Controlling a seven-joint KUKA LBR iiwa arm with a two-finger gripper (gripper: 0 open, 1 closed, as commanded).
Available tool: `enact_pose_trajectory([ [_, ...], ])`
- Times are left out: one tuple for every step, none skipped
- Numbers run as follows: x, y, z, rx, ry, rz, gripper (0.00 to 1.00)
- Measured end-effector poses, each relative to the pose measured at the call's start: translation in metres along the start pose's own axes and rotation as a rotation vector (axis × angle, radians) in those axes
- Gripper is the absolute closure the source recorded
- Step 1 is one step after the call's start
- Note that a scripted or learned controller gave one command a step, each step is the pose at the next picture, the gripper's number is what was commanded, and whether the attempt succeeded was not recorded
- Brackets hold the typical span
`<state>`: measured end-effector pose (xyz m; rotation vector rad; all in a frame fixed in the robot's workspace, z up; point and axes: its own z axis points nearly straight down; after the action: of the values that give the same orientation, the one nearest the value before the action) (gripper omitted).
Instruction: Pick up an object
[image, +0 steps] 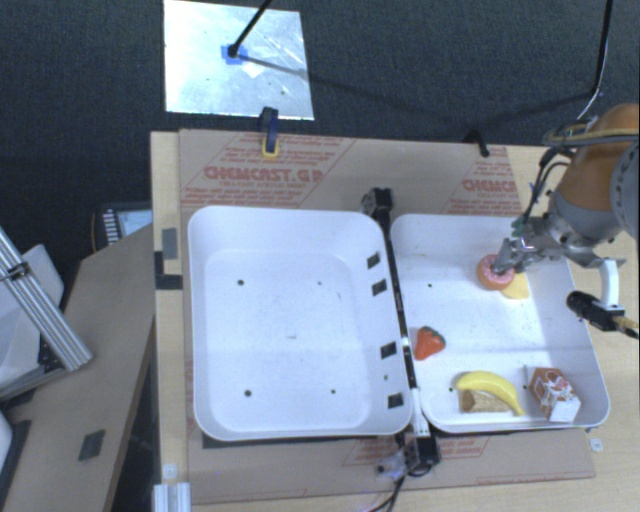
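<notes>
Counter (440, 165): carries two white bins.
Right bin (450, 240): holds every object seen.
Arm (590, 190): enters at right of frame.
Pink ring (493, 272): upper right of bin, directly under the tool, yellow piece (517, 288) touching.
Tool (510, 255): state cannot be told; tips merge with ring.

In the right bin (440, 240), the strawberry (429, 343) lies left of the banana (489, 385), the doughnut (493, 272) behind both.

Bright, even overhead light; white bins (290, 225) glare slightly, with soft shadows and mild blur.
</notes>
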<state>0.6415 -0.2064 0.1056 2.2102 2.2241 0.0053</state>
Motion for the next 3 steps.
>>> enact_pose_trajectory([
  [0.000,0.001,-0.011,-0.003,-0.001,-0.003,1.00],
  [0.000,-0.035,0.014,-0.011,0.000,0.006,1.00],
  [0.000,-0.033,0.002,-0.015,-0.002,0.004,1.00],
])
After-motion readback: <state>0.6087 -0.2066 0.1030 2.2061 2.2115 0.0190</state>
